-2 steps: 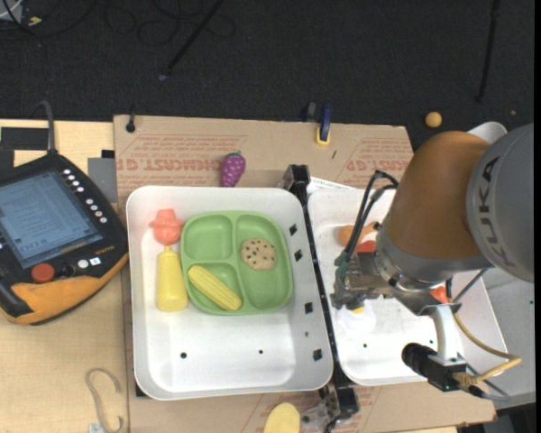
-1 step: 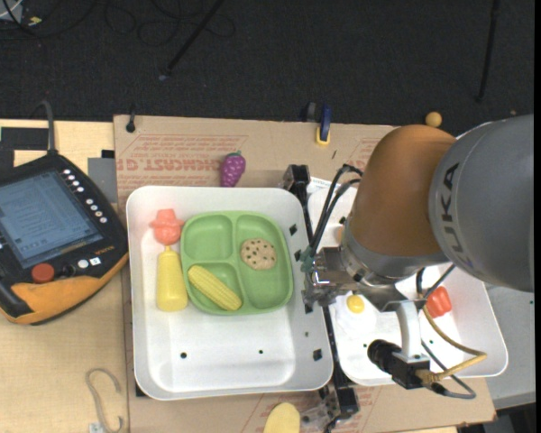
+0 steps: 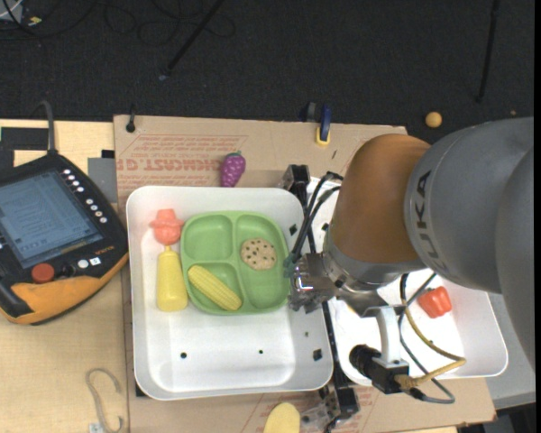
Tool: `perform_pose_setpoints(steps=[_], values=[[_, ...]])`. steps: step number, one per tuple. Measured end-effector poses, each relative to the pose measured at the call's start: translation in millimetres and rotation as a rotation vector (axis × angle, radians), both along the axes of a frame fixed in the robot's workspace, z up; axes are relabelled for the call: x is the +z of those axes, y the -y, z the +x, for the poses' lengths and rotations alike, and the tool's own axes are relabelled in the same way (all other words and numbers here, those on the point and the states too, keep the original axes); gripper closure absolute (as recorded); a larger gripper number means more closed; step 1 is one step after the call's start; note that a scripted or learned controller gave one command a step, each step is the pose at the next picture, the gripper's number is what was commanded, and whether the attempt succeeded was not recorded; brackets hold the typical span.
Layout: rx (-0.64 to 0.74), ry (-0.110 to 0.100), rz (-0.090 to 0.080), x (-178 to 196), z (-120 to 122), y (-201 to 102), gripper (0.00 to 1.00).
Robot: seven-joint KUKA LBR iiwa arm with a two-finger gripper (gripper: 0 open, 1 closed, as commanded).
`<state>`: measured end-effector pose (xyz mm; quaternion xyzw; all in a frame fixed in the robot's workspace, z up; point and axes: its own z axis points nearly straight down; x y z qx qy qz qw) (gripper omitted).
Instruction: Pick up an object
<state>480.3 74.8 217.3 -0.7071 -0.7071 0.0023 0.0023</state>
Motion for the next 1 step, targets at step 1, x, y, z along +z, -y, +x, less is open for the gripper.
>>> perform_pose_setpoints(steps=[1], values=[[-0.001,0.001,0.000,-0.5,-3.4,-2.4,1.00]])
